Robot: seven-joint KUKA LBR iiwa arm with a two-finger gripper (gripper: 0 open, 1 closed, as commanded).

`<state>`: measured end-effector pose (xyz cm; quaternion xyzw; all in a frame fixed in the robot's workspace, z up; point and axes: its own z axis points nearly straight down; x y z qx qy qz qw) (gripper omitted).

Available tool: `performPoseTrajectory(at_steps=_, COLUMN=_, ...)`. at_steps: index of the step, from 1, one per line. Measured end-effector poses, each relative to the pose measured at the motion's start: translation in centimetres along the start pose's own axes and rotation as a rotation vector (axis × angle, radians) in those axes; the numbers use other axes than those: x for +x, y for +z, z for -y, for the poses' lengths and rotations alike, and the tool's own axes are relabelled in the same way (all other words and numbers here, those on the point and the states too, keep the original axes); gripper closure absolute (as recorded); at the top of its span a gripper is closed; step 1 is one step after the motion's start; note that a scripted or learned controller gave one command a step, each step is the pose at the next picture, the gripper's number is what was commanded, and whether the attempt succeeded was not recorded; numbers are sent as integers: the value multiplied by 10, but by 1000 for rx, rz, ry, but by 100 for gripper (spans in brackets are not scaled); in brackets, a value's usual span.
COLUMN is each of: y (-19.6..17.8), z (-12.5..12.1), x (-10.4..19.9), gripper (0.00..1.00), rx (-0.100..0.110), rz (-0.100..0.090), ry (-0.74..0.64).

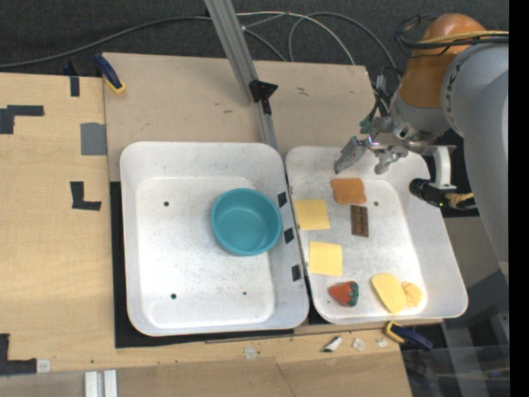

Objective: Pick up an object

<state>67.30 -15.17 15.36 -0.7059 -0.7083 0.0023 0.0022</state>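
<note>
Toast-brown slab lies at the far end of the right bin, untouched; pincer hangs open just above it, nothing betw. its fingers; approach step, I'd say; next: drop straight down, then close.

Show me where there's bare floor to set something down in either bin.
Left bin: bare all round the blue bowl, widest on its left. Right bin: bare strip right of the brown bar; crowded around the yellow squares and strawberry.
</note>
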Motion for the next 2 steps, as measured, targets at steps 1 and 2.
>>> performPoseTrajectory(at_steps=1, y=44, z=3, x=3, gripper=0, rx=-1, rz=0, ry=0)
performPoseTrajectory(at_steps=2, y=31, z=1, x=3, gripper=100, rx=-5, rz=2, ry=-2)
